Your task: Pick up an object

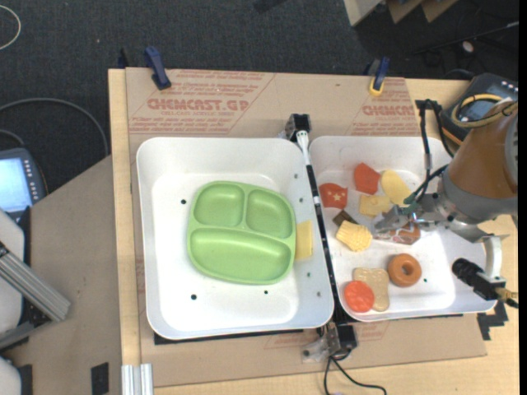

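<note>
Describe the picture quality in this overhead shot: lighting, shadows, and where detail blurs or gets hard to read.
Camera view: lighting is soft and even, the white bins bright but not blown out; the green divided plate casts only a faint shadow; the tool looks smeared among the toy food, so its fingers cannot be read; the doughnut stays fairly sharp.

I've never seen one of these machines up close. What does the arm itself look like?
The arm is bulky and rounded, with a wide orange band and grey sections either side. Thin dark cables run along it. It ends in a small metallic gripper over the right bin.
</note>
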Robot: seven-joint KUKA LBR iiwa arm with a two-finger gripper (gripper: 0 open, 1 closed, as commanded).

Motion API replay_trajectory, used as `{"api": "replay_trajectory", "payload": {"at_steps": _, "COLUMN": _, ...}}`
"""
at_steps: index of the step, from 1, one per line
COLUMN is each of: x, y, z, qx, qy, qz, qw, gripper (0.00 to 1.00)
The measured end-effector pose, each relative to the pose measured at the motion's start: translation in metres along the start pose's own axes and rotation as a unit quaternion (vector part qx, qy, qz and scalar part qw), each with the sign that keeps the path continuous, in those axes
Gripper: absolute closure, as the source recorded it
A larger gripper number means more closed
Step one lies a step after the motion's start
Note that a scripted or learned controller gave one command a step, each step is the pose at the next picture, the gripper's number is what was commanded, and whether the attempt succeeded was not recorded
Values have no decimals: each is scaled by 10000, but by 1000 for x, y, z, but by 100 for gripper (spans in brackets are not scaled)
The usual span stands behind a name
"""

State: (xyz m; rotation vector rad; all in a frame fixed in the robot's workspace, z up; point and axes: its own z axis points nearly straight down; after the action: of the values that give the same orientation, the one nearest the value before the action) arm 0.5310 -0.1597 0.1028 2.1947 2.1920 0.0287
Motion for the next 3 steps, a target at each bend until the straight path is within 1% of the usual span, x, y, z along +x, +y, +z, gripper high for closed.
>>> {"api": "replay_trajectory", "payload": {"at_steps": 1, "x": -2, "y": 10, "z": 2, "qx": 64, "qy": 29, "qz": -8, "qw": 10000, "gripper": 0}}
{"api": "replay_trajectory", "payload": {"at_steps": 2, "x": -1, "y": 5, "z": 0, "qx": -36, "qy": -9, "qz": 2, "qw": 10000, "gripper": 100}}
{"api": "replay_trajectory", "payload": {"at_steps": 3, "x": -1, "y": 4, "z": 1, "qx": -8, "qy": -7, "qz": -2, "qw": 10000, "gripper": 0}}
